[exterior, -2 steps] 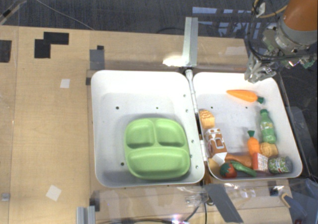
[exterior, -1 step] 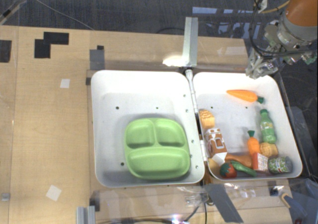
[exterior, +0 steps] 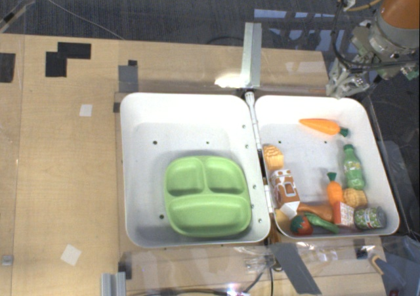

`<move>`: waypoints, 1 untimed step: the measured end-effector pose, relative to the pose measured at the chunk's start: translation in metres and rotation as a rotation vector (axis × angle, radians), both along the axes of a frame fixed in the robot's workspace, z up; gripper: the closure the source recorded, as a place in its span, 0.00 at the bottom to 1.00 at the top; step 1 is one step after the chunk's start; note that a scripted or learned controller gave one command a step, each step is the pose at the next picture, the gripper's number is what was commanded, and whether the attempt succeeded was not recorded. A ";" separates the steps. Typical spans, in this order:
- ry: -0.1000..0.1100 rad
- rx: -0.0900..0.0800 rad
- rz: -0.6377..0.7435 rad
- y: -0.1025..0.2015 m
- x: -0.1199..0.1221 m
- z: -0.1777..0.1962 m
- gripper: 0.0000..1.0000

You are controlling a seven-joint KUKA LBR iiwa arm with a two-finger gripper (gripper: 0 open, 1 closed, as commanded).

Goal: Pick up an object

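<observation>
Now the gripper (exterior: 344, 84) hangs at the right bin's (exterior: 367, 112) far rim, grip unclear; the carrot (exterior: 320, 126) lies near at seven o'clock, its long axis running three-to-nine.

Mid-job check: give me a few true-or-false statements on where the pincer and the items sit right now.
1. The pincer hangs above the far rim of the right bin. True.
2. The green divided plate lies in the right bin. False: it lies in the left bin.
3. The long carrot lies near the right bin's far wall, apart from the other items. True.
4. The green bottle lies on the plate. False: it lies along the right bin's right side.
5. The pincer holds the carrot. False: the carrot lies on the bin floor.
</observation>
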State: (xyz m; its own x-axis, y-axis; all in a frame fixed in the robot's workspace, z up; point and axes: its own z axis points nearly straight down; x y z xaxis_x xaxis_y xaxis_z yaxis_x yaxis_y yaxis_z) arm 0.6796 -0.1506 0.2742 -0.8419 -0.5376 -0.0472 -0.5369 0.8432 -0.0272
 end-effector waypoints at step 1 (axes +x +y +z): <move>-0.013 0.001 -0.001 0.001 0.002 0.014 1.00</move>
State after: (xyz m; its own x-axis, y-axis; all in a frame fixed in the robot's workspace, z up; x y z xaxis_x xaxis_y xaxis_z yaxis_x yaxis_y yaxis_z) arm 0.6820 -0.1498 0.2886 -0.8419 -0.5365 -0.0587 -0.5354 0.8439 -0.0336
